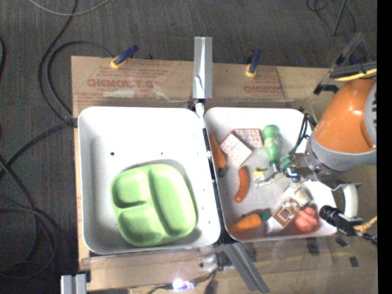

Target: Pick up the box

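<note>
A small pink-and-white box (236,149) lies tilted in the upper left part of the right bin (257,113). A second small box (286,212), brown and white, rests near the bin's front right corner. My gripper (277,171) hangs low over the middle of the right bin, between the two boxes, to the right of the pink one and above the brown one. A green bottle (271,141) lies just behind the gripper. Nothing can be seen held in it.
The right bin also holds a checked pink block (250,136), an orange carrot (215,155) by the left wall, a red sausage (242,184), another carrot (248,222) and a red fruit (306,220). A green divided plate (153,204) lies in the left bin (98,133).
</note>
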You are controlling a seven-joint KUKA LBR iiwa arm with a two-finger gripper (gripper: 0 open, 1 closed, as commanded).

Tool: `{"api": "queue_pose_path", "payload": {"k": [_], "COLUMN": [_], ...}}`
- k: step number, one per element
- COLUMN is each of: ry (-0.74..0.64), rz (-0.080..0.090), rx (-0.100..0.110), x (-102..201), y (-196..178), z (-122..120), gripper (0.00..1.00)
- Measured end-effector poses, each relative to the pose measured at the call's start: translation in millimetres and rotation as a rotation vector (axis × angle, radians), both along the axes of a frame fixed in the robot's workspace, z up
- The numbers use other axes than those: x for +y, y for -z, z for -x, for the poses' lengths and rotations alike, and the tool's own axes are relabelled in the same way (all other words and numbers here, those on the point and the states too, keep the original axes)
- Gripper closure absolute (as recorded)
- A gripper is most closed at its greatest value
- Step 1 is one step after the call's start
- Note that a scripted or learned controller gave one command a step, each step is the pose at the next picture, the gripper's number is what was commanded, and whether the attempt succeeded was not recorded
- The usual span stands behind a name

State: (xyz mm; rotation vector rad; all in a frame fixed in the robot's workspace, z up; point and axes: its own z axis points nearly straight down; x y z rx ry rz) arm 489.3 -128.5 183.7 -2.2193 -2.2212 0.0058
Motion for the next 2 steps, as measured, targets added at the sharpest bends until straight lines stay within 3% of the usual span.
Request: {"api": "queue_pose_path", "payload": {"k": [1,2], "ry": [-0.03,-0.014], "rz": [0.006,0.005], "rx": [-0.029,-0.018], "x": [5,-48], "y": [78,93], "z": [-61,-37], "gripper": [0.0,0.0]}}
